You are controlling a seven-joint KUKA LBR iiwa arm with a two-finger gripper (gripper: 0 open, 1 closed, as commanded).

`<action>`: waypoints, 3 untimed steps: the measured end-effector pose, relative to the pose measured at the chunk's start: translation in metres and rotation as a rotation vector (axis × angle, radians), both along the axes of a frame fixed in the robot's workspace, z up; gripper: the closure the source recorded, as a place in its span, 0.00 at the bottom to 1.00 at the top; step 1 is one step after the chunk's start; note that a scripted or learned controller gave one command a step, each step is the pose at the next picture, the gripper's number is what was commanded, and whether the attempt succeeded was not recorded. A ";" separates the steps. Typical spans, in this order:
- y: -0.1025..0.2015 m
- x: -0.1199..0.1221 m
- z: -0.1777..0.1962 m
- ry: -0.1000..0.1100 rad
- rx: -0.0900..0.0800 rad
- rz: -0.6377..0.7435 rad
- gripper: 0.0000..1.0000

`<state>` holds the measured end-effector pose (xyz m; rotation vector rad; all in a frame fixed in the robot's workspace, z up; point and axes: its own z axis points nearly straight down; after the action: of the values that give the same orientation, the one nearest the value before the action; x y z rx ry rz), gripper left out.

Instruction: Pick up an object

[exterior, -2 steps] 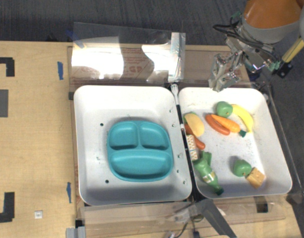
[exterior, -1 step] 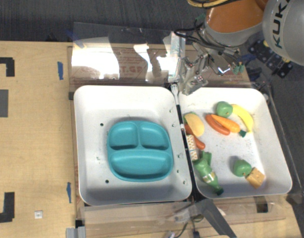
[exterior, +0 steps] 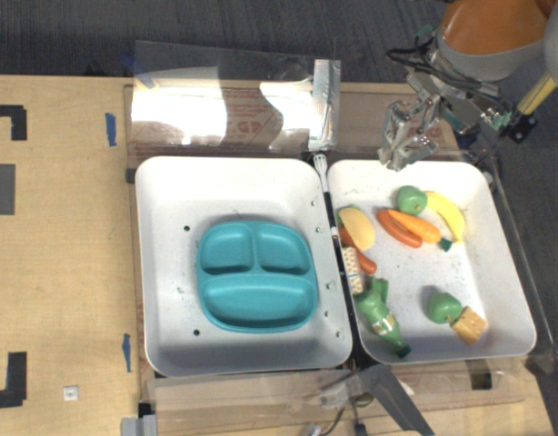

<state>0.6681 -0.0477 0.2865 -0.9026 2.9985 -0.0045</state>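
The tabletop [exterior: 52,243] carries two shallow white bins side by side. The left bin [exterior: 161,189] lies well to the tool's left and below it in the picture, and holds a teal divided plate [exterior: 257,274] at its middle. The right bin [exterior: 506,271] lies directly below the tool — its far rim sits just under the fingertips. The arm [exterior: 488,16], grey with an orange band, reaches in from the upper right, and the tool [exterior: 404,153] hangs over that far rim, touching none of the objects; I cannot tell whether it is released or clenched.

Just below the tool to the right are a green fruit [exterior: 411,199], a yellow banana [exterior: 447,214] and an orange carrot [exterior: 409,227], close together. Below and left of the tool, a yellow-orange piece [exterior: 356,228] rests near the bin's left wall. Farther below lie a green bottle-like toy [exterior: 379,313] and — well apart from the tool — a small green piece [exterior: 442,308] touching a tan block [exterior: 470,325].
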 end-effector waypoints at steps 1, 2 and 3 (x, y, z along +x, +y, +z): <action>0.071 0.000 -0.003 0.004 0.005 -0.071 1.00; -0.033 -0.008 0.018 -0.001 -0.003 0.118 1.00; 0.022 -0.001 -0.017 0.007 0.003 0.055 1.00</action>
<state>0.6675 -0.0258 0.2699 -0.9861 2.9784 0.0040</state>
